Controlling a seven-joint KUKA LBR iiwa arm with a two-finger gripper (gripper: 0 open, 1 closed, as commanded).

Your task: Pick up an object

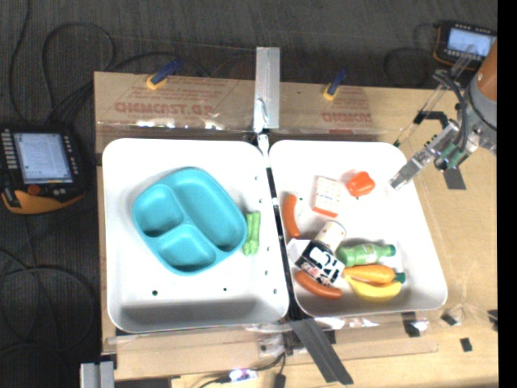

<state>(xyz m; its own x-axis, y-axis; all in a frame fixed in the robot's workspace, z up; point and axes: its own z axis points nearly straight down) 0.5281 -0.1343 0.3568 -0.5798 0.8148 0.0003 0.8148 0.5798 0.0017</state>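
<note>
Over the right bin's [420, 217] far right corner, the hand [401, 176] hangs at the rim, above the bin floor, well apart from the pile. Can't tell its state: it reads as one pale blurred tip, too small to resolve. Nothing visibly carried.

Progress, as I judge it: pick not yet made. Every candidate sits in a bin. Left to do: descend, close on something, lift.

Candidates in right bin:
- orange piece [360, 183], nearest the hand, lying by itself
- white carton [325, 196] just beside it
- orange-red sausage shape [289, 214] along the divider
- near-side clump, items touching: green bottle [366, 254], banana [377, 288], carrot-like piece [372, 274], black-and-white can [321, 261], another red piece [317, 285] under it

Left bin [121, 281]: blue divided tray [189, 218], green pod [252, 233] against its right edge.

Hard to make out:
- arm cropped by frame edge; orange band [488, 75] barely in
- hand height above the bin, not readable from this slant
- clump overlaps; can't tell what rests on what
- carton print illegible
</note>
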